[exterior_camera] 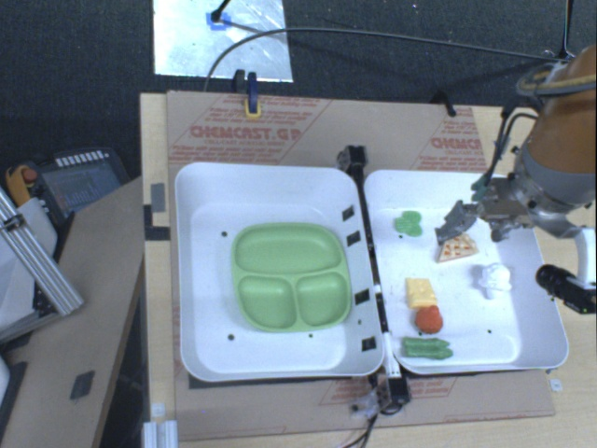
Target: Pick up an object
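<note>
We see the gripper (460, 220) poised in the right bin (541, 343), directly above the waffle (457, 248), which lies just below and nearest it, so our coming move looks like a short drop.

Six small toy foods lie in the right bin (536, 348): a green leafy piece (408, 222) at ten o'clock, a waffle wedge (457, 248) just beside it toward the centre, a white lump (493, 279) at three, and a yellow block (421, 293), red ball (428, 319) (touching) and green pod (427, 347) toward seven.
</note>
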`<act>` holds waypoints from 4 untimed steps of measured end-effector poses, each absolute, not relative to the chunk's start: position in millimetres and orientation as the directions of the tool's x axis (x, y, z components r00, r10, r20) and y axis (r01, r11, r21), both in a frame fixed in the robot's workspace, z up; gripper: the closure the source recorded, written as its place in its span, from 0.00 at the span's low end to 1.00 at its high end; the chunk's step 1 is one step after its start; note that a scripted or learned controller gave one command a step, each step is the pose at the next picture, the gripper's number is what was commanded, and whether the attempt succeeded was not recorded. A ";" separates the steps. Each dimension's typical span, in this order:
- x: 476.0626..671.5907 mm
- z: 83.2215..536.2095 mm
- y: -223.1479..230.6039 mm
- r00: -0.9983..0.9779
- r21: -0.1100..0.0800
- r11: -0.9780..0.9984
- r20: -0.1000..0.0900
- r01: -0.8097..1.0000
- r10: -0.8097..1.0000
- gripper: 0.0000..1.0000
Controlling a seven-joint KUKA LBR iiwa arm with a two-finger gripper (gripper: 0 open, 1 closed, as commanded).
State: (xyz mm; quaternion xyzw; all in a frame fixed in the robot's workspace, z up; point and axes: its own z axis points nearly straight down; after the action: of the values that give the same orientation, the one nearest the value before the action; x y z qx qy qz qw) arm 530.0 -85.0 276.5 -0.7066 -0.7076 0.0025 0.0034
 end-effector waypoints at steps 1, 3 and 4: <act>531.8 281.6 -84.9 -0.003 0.002 0.003 0.000 1.000 1.000 0.00; 526.9 163.5 -88.2 0.000 -0.003 0.000 0.001 1.000 1.000 0.00; 530.5 117.4 -95.4 0.000 -0.003 0.000 0.001 1.000 1.000 0.00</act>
State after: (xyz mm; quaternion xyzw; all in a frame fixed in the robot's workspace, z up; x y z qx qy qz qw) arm 530.5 -95.4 117.4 -0.7069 -0.7073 0.0008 0.0013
